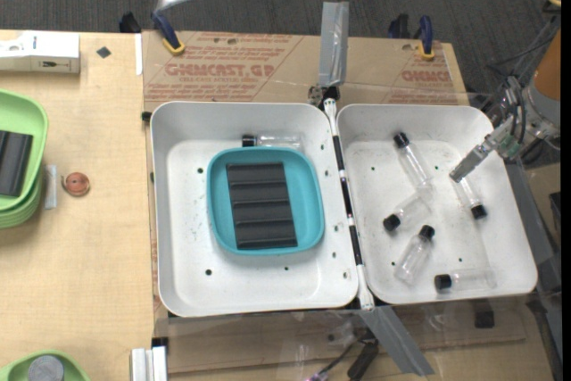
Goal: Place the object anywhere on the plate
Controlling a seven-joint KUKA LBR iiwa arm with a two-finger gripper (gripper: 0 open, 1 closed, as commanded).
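Overhead, a tan wooden bench (89, 281) over dark carpet bears two white bins side by side. Left of the right bin (504, 281), the left bin (178, 281) holds a teal plate (219, 223) carrying a ribbed black insert (261, 205); bare white floor rings it. Inside the right bin lie several clear black-capped vials; the nearest vial (412, 163) runs diagonally, cap toward the far-left corner. At that bin's right wall hangs the gripper (462, 172), its grip state impossible to tell.
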